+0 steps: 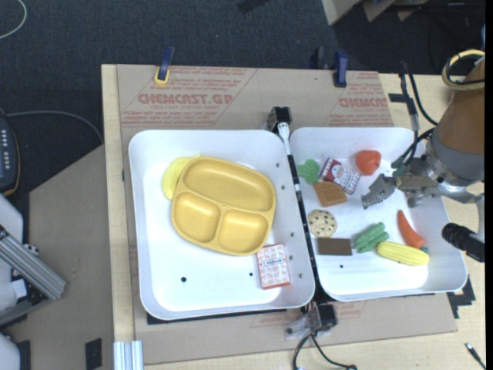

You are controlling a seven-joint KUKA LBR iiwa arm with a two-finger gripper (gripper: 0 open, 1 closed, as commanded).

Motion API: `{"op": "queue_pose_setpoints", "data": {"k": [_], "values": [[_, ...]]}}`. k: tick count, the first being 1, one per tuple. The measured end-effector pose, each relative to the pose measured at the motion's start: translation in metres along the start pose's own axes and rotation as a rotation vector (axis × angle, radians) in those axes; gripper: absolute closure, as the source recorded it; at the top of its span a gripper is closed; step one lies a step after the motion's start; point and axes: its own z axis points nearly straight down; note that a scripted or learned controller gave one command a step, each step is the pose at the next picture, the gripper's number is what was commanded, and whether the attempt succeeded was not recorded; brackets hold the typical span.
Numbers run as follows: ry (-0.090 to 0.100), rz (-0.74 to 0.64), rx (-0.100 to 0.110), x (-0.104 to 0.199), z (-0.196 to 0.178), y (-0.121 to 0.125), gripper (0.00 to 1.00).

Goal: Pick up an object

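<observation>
A single fixed camera looks down from above the bench (231,99) at a slant, tilted so the far edge sits toward the top of the frame. It stands far enough back to take in both white bins whole: the left bin (154,230) fills the centre left, the right bin (431,280) the centre right. Dark carpeted floor (154,14) runs across the top of the frame and down the left side. The arm (462,129) enters from the right edge, cut off by the frame.
</observation>
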Motion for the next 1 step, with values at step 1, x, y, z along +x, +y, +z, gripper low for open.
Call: {"op": "queue_pose_setpoints", "data": {"k": [1], "values": [[-0.002, -0.003, -0.012, 0.0001, -0.0060, 0.0029, 0.00]]}}
